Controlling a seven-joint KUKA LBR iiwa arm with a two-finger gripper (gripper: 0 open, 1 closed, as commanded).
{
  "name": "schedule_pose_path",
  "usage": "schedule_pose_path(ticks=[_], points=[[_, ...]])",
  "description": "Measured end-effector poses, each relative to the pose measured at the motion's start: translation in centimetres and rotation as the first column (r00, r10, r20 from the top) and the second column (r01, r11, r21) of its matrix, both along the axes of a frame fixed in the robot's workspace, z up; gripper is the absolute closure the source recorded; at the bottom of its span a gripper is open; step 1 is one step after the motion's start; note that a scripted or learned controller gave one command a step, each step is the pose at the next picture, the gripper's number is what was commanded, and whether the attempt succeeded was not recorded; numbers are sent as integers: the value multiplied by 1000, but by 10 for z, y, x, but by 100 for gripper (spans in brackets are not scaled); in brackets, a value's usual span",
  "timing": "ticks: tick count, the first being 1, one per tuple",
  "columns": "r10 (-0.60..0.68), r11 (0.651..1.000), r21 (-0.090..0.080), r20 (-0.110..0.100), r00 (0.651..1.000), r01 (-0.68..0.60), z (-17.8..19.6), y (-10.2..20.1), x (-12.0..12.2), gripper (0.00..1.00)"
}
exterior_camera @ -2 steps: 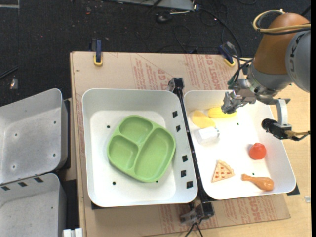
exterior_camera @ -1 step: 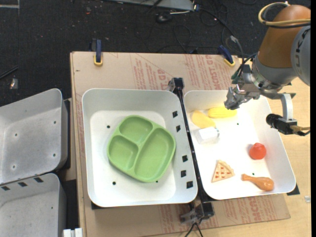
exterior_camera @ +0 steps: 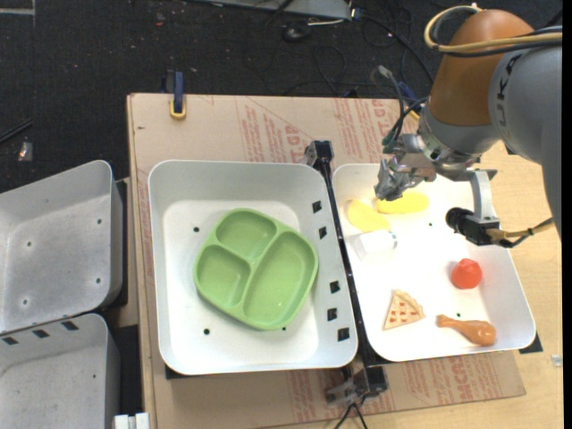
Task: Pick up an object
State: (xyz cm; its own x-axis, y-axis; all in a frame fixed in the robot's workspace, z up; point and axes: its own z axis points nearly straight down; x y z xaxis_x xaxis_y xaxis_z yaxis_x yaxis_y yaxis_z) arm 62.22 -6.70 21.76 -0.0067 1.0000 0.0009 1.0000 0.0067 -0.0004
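Above the right bin's far-left corner, the gripper (exterior_camera: 391, 189) hangs over a yellow banana (exterior_camera: 402, 206).

Largest first: the grey arm (exterior_camera: 500, 79) reaches in over the far-right corner of the right bin (exterior_camera: 523, 307); whether its jaws are open or closed cannot be told from this slant, and nothing shows between them. The left bin (exterior_camera: 170, 239) carries a green divided plate (exterior_camera: 257, 268) at its middle, bare white floor along all four walls. In the right bin, a second yellow piece (exterior_camera: 362, 214) touches the banana, a white piece (exterior_camera: 376, 239) just nearside. A red tomato (exterior_camera: 466, 274) sits by the right wall; pizza slice (exterior_camera: 403, 311) and drumstick (exterior_camera: 467, 329) lie along the near edge, open floor mid-bin.
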Motion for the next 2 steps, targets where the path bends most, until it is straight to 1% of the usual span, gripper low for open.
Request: schedule_pose_path(ticks=[1, 2], points=[[1, 1000, 0, 3, 1000, -1, 14, 55, 6, 100], [0, 1000, 0, 4, 1000, 0, 23, 107, 21, 100]])
